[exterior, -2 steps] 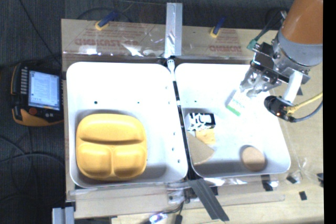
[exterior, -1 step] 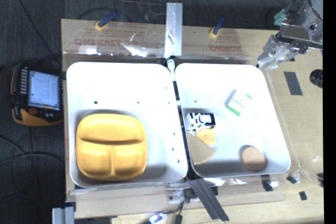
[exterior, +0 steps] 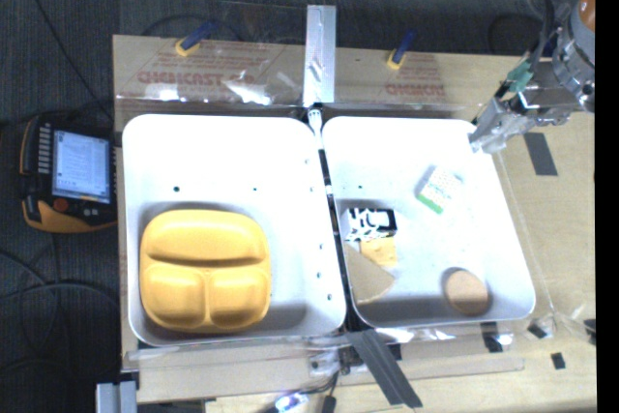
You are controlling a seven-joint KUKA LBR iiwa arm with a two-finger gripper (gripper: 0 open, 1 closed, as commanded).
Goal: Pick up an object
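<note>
Overhead, fingers [exterior: 486,136] above right bin [exterior: 517,237]

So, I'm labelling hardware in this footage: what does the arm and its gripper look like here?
At the view's right edge, the arm shows an orange band over grey metal, with dark cables running along it. Its gripper is a pale grey, boxy metal assembly carrying a small green part near its middle.

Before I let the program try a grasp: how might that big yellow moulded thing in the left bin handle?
The yellow moulded thing looks rigid, with smooth rounded lobes, so fingers may slide off. It spans much of the left bin, probably too wide to pinch across. It sits flat and broad, so it is unlikely to roll or tip if pushed.
</note>
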